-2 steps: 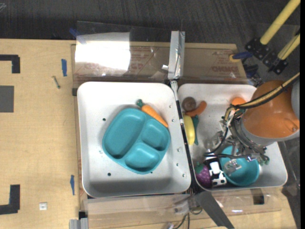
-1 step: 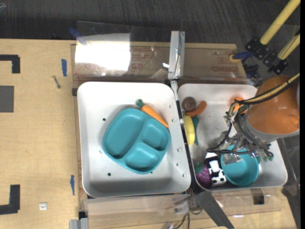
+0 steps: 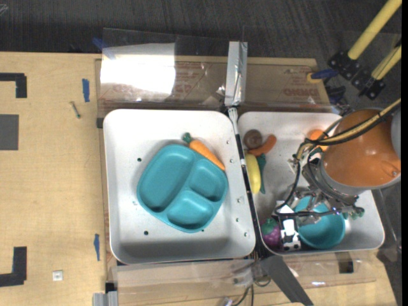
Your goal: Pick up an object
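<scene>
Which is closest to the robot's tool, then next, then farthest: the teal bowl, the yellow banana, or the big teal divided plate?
From the tool:
1. Teal plastic bowl, right bin, just beneath it.
2. Yellow toy banana, right bin's left edge.
3. Teal divided plate, in the left bin.

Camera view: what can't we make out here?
- End effector: finger state hidden among cables and the grey arm with orange band; a grasp can't be confirmed.
- Teal round plastic bowl: top part covered by the arm.
- Small purple toy and black-and-white toy: too small to identify.
- Orange item: mostly hidden by the arm.
</scene>
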`<state>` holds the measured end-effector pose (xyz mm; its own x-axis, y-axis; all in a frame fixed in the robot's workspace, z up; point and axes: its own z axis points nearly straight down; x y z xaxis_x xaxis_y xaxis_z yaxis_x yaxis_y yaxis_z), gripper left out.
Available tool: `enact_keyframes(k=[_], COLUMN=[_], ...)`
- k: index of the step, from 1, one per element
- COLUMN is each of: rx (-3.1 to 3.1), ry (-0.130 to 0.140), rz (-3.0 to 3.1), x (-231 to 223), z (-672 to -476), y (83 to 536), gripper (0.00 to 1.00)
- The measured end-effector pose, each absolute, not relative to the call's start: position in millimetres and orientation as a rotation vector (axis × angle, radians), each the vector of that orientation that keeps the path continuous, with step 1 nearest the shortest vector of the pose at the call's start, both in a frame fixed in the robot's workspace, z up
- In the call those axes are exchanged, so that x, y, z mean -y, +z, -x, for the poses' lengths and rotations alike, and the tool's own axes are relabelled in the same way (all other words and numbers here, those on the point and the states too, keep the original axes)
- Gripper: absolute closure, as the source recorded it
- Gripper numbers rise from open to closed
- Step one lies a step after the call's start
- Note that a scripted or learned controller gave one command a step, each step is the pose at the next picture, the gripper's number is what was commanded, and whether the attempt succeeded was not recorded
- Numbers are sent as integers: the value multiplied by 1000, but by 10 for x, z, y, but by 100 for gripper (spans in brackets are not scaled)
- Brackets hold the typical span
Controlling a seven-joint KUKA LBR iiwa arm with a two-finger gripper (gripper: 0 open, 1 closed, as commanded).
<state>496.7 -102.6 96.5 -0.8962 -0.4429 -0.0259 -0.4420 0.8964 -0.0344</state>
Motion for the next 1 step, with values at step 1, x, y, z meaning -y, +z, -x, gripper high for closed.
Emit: enact_keyframes(k=[1], rx=[-2991], ry=[-16], rz=[872], x=[505], z=[-5624], y=[1927], gripper=[100])
